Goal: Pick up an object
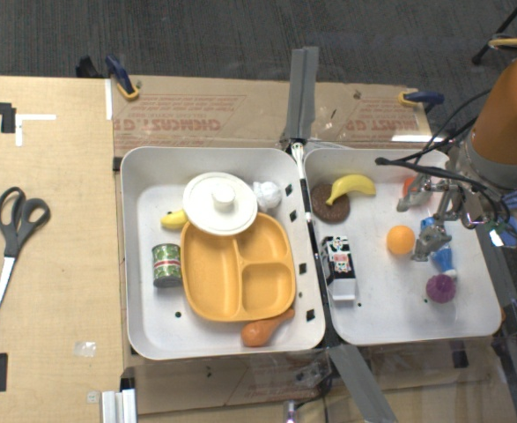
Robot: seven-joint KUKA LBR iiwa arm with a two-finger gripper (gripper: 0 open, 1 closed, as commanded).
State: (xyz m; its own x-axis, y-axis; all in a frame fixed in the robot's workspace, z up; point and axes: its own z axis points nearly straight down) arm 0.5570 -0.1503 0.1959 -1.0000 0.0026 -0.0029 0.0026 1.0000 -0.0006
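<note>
The gripper hangs over the right bin, near its far right side, with the arm reaching in from the right. Whether it is open or shut cannot be told, and nothing can be seen held in it. A blue object lies just below it, an orange ball just to its left, and a purple ball nearer the front. A banana lies toward the bin's back.
</note>
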